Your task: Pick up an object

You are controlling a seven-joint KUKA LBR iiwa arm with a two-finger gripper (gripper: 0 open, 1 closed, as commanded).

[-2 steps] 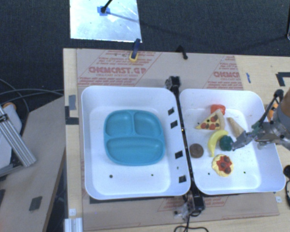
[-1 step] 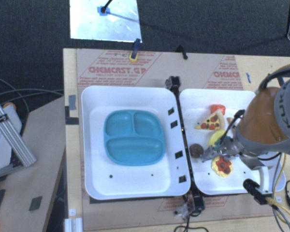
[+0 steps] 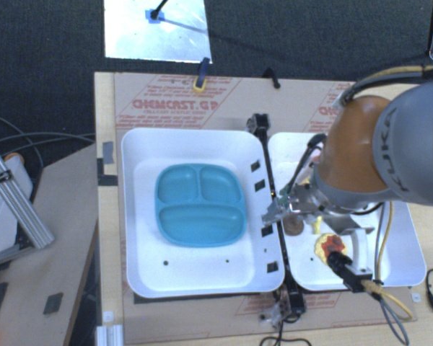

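Arm (image 3: pixel 375 150): grey with orange band, reaching in from the right, bent low over the right bin (image 3: pixel 411 265).
Gripper (image 3: pixel 292 218): down at right bin's left edge; open or closed, cannot tell.
Objects: small brown item (image 3: pixel 294 227) just beside gripper; yellow-and-red piece (image 3: pixel 325 246) near it, both in right bin.
Left bin (image 3: pixel 137 265): holds blue divided tray (image 3: pixel 200 205), lying flat.

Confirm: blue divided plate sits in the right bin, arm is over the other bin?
Not quite. The camera view shows the blue divided plate in the left bin, not the right. The arm is over the other bin, the right one.
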